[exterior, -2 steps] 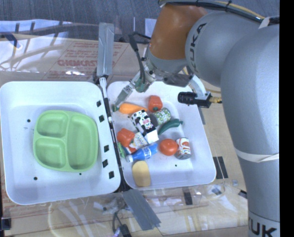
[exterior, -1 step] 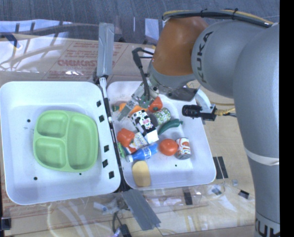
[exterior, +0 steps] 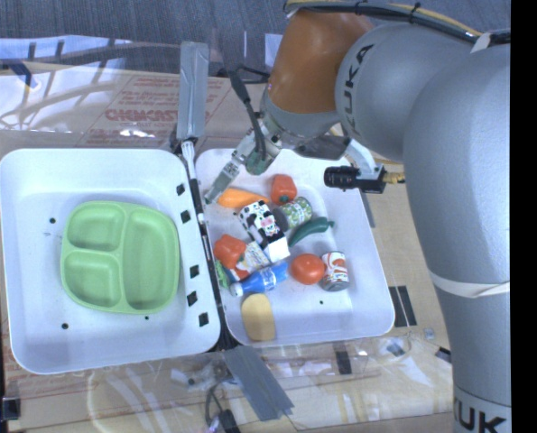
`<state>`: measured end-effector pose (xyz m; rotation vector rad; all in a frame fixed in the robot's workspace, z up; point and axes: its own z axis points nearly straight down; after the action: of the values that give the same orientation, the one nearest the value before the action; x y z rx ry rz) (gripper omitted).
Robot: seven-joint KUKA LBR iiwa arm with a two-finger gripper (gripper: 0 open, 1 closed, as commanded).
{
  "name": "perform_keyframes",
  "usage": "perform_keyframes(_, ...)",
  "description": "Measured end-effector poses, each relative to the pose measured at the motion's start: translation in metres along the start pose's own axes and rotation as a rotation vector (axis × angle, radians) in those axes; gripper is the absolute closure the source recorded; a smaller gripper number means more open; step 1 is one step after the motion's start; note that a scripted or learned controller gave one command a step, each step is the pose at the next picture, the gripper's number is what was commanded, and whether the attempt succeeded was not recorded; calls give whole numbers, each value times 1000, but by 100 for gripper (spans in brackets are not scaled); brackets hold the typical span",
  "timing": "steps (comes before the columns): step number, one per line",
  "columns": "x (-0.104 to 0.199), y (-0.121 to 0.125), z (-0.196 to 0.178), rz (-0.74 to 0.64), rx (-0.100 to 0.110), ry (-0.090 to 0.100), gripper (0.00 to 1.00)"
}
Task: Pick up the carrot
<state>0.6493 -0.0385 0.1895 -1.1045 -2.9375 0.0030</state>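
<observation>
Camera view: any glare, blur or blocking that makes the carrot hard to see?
Camera view: evenly lit and fairly sharp; the carrot reads clearly in the right bin; glare streaks the clear plastic sheet behind the bins; the arm blocks the upper right.

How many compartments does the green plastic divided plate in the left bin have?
3. The green plastic divided plate has one compartment at its upper left, one at its lower left, and one long compartment down its right side.

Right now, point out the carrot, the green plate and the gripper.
carrot [exterior: 240, 198], camera view, middle of its orange body.
green plate [exterior: 120, 256], camera view, ridge between compartments.
gripper [exterior: 216, 188], camera view, its tip.
</observation>
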Motion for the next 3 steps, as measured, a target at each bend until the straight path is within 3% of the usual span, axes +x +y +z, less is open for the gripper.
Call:
perform_keyframes(1,16,2,-164,-115,-3,-5,0)
perform_keyframes(2,52,6,-41,-400,2,4,0)
perform_keyframes(3,25,-11,0,-897,0,4,0)
